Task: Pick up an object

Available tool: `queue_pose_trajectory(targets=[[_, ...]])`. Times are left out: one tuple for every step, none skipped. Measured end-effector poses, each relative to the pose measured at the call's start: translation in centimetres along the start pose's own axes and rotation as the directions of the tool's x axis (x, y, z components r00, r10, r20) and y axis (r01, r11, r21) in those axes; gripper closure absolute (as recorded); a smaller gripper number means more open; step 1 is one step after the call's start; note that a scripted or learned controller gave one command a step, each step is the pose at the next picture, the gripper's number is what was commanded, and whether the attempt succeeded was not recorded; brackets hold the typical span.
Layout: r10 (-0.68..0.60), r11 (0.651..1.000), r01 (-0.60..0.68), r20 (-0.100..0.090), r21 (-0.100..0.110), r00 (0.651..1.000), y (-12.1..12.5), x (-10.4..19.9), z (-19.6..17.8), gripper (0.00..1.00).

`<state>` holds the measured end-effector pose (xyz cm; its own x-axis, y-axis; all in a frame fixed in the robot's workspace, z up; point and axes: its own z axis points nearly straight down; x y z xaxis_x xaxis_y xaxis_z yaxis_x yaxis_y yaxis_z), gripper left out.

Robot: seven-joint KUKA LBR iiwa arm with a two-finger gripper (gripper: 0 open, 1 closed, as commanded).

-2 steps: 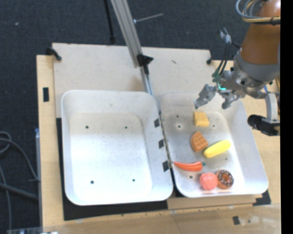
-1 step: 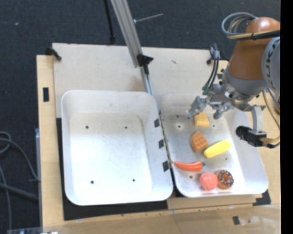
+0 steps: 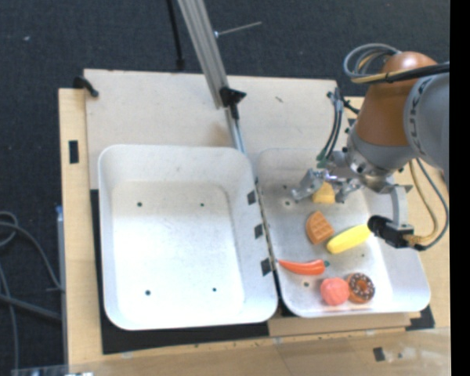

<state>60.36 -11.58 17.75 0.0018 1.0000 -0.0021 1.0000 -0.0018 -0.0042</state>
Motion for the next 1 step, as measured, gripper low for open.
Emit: queue_pose_trajectory(targets=[[0.001, 1.000, -0.001, -0.001, 0.001, 1.000, -0.63, 0.70, 5.65, 0.00]])
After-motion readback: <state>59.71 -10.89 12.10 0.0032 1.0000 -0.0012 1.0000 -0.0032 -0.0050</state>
